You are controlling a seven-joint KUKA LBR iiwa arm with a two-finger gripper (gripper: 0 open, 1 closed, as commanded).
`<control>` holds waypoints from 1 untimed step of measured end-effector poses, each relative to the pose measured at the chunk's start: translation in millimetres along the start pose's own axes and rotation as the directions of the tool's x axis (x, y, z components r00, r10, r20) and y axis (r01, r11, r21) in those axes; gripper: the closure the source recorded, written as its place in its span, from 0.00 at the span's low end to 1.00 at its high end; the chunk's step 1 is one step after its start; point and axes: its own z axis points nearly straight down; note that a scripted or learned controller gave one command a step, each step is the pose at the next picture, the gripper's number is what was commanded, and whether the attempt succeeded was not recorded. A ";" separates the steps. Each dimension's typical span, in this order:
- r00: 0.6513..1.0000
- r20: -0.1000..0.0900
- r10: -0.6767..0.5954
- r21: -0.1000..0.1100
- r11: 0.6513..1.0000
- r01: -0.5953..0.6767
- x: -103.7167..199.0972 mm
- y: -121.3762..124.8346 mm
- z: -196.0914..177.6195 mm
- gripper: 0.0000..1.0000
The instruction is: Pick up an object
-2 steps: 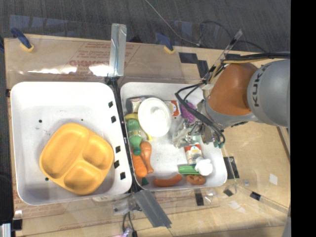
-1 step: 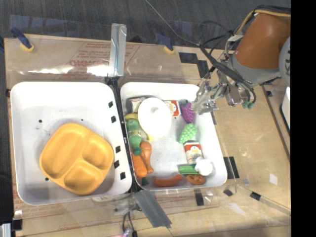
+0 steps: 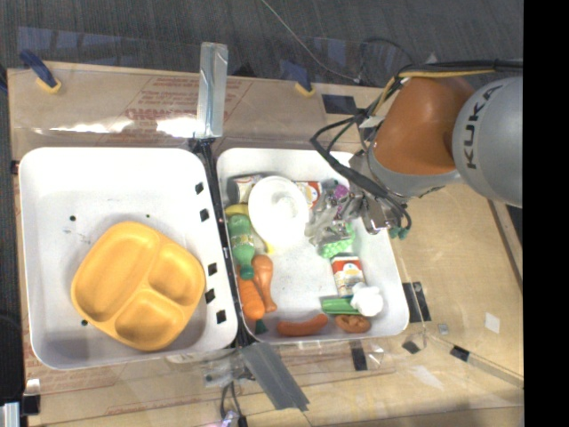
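My gripper reaches down into the right bin, near its middle right, below the orange band of the arm. It hangs just right of a white round lid or bowl and right above a small bottle with a red label. Along the bin's left wall lie a green bottle, an orange carrot and another orange piece. A red sausage, a brown piece and a green item with a white cap lie near the front wall.
The left bin holds a yellow divided plate. A metal strip stands at the back between the bins. Cables run from the arm over the right bin's back edge.
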 end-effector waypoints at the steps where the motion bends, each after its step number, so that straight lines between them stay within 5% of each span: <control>1: 0.970 0.007 0.244 0.002 0.970 -0.244 -59.2 26.1 0.5 1.00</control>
